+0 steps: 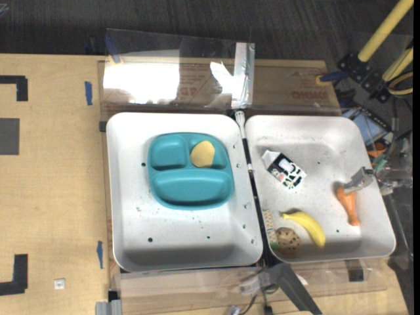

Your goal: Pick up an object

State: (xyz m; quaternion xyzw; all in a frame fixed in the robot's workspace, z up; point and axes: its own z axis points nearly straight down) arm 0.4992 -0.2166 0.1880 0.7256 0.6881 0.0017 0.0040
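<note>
My gripper: at the right bin's far-right rim, just above the carrot; grip state I cannot tell.
Carrot: lying loose on that bin's floor, nearest me, so my likely target.
Banana: nearer that bin's front wall.

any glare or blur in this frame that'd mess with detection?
Camera view: strong glare on the clear plastic sheet behind the bins, washing out its surface; the white bins' rims are bright but unclipped; the banana, carrot and teal divided plate are sharp; the gripper at the right bin looks slightly soft.
</note>
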